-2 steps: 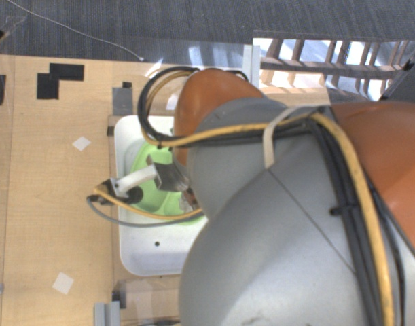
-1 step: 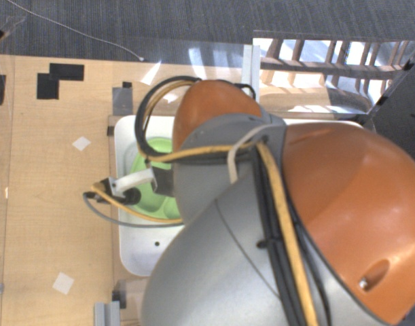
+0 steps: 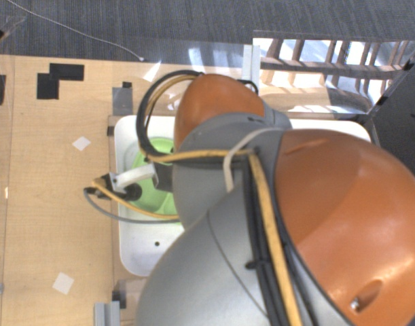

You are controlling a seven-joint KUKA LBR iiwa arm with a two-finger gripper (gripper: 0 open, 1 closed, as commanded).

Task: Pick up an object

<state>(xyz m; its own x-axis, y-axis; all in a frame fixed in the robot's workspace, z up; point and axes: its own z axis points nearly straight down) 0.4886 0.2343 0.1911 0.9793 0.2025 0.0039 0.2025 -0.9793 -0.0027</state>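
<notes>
Arm [image 3: 289, 216]: grey with orange parts, it comes in from the right and covers most of the view – it stands over the bins.
Gripper: hidden under the arm, so I cannot tell its state.
Bin [image 3: 136, 250]: white and shallow, its left wall and lower left corner are visible beside the arm.
Green object [image 3: 153, 194]: bright green, it lies inside the bin near the left wall; the arm and cables cover part of it.
Cables [image 3: 115, 195]: yellow and grey, they loop out over the left rim of the bin.
Worktop [image 3: 51, 202]: light wood – small white squares and black marks are on it.
</notes>
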